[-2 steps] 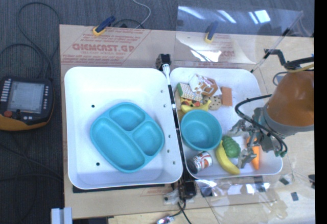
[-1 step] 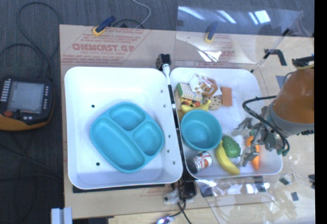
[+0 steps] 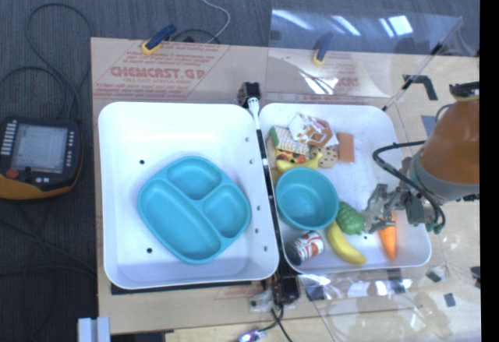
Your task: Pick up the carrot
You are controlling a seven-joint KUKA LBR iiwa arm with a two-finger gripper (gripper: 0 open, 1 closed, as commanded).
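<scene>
The carrot (image 3: 388,240) is small and orange. It lies near the front right corner of the right bin (image 3: 366,118), pointing toward the front wall. My gripper (image 3: 392,210) hangs directly over the carrot's upper end, low in the bin, and hides that end. The grey arm with its orange band (image 3: 456,142) reaches in from the right.
Left of the carrot are a green broccoli (image 3: 351,220), a banana (image 3: 344,244), a blue bowl (image 3: 306,198) and a can (image 3: 309,246). Snack packets (image 3: 302,138) and an orange block (image 3: 345,147) sit at the back. The left bin (image 3: 125,122) holds a blue divided plate (image 3: 195,208).
</scene>
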